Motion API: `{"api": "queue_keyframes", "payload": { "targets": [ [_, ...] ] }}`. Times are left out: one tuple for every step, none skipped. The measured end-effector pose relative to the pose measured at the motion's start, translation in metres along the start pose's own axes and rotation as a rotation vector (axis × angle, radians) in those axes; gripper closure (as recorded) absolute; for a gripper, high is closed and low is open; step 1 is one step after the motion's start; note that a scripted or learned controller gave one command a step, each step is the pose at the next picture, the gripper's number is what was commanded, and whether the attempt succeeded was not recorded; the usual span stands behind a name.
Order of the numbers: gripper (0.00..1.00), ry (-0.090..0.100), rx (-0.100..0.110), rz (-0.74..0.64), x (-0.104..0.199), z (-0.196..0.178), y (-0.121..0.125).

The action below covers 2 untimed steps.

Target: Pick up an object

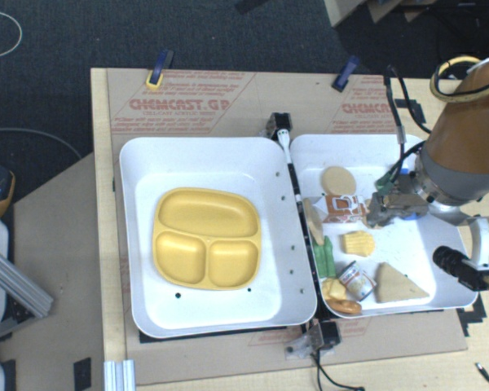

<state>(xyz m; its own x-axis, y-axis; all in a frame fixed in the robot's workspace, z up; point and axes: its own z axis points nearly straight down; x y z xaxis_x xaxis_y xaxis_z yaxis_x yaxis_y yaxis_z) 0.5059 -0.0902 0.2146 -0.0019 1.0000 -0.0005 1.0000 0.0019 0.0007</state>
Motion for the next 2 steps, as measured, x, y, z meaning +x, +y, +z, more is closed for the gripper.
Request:
{"api": "queue_keyframes", "payload": {
  "targets": [
    [1.00,0.000,0.000,0.001,-0.0015,-0.0006,-0.0001],
    [1.00,0.000,0.000,0.001,-0.0011,-0.0004,-0.0002]
  ]
}}
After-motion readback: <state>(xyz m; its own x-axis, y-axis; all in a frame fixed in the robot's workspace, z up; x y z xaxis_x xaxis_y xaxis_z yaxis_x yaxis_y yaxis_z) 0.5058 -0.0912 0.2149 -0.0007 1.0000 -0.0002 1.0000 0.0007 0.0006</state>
